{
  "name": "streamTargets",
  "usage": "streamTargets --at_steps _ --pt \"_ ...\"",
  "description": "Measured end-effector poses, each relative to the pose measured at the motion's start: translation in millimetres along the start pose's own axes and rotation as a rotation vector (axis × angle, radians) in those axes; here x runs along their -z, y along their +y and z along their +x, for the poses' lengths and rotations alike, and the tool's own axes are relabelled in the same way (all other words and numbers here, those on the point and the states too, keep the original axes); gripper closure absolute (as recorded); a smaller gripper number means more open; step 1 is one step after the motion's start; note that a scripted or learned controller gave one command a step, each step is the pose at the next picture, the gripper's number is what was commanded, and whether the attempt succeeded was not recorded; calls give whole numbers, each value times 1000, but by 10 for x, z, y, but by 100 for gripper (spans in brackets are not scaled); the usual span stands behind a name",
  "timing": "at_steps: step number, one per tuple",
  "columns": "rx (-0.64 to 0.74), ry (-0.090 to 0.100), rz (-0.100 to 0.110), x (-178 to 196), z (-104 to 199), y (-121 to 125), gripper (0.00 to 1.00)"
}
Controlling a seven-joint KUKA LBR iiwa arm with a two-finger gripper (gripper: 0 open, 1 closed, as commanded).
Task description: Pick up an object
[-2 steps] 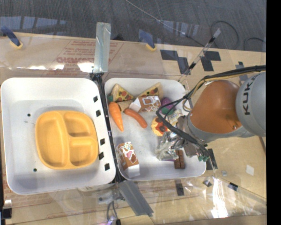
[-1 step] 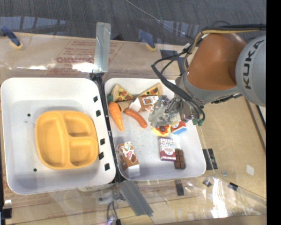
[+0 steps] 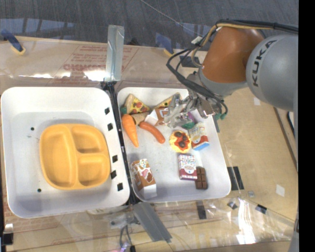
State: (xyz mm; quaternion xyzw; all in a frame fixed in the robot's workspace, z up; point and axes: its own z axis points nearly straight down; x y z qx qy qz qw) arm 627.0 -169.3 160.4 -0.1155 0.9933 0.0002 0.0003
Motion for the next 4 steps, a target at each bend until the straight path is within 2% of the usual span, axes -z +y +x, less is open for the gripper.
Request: streamTargets --at_steps 1,2,3,4 --pt "333 -4 3 395 139 -390 100" --pt "669 -3 1 -56 -101 -417 100" --pt "1138 -3 2 44 -166 -313 100" --pt "1363 -3 3 65 -217 -446 100"
